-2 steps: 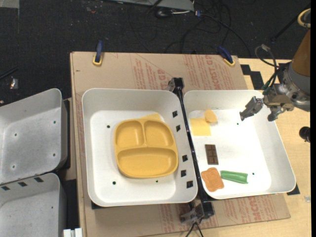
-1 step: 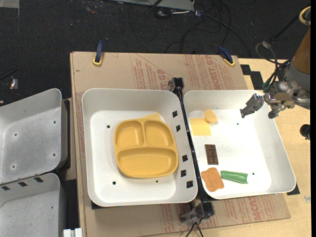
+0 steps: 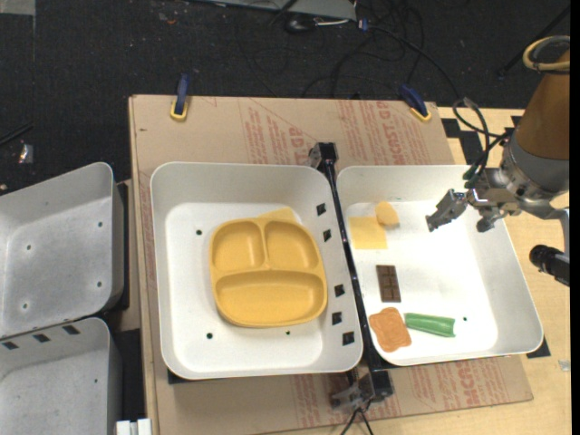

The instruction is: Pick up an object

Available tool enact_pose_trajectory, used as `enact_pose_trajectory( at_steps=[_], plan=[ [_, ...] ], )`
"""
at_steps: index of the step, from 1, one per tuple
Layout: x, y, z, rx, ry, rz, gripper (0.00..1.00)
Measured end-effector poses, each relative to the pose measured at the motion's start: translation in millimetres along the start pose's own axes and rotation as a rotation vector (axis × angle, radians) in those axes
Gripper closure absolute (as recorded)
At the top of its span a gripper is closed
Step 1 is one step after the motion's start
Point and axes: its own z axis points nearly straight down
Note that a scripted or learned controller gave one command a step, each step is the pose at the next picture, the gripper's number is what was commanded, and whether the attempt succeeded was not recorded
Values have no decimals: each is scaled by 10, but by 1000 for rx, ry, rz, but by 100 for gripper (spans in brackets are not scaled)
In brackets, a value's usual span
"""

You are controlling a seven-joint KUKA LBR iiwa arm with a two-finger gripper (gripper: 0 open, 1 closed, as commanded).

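While the gripper (image 3: 462,209) hangs with fingers spread and nothing between them over the right bin (image 3: 507,279), the green stick (image 3: 429,323) lies near that bin's front, long axis left-right. Beside it are a wafer (image 3: 391,329), chocolate (image 3: 388,283) and cheese (image 3: 367,232); the left bin (image 3: 181,243) holds a yellow tray (image 3: 268,273).

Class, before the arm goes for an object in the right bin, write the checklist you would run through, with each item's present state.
1. Objects present in right bin: ok; green piece, brown bar, orange piece, yellow block.
2. Gripper over right bin: ok, near its upper right.
3. Gripper free of load: ok, nothing seen between fingers.
4. Green piece clear of neighbours: cannot tell, orange piece lies close.
5. Yellow tray out of the way: ok, in left bin.
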Motion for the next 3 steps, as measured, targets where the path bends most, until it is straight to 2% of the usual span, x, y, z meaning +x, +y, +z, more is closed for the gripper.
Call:
enact_pose_trajectory(
  at_steps=[2,3],
  plan=[
    [165,-43,1016,0,0,0,0],
    [159,-31,888,-5,-1,1,100]
  ],
)
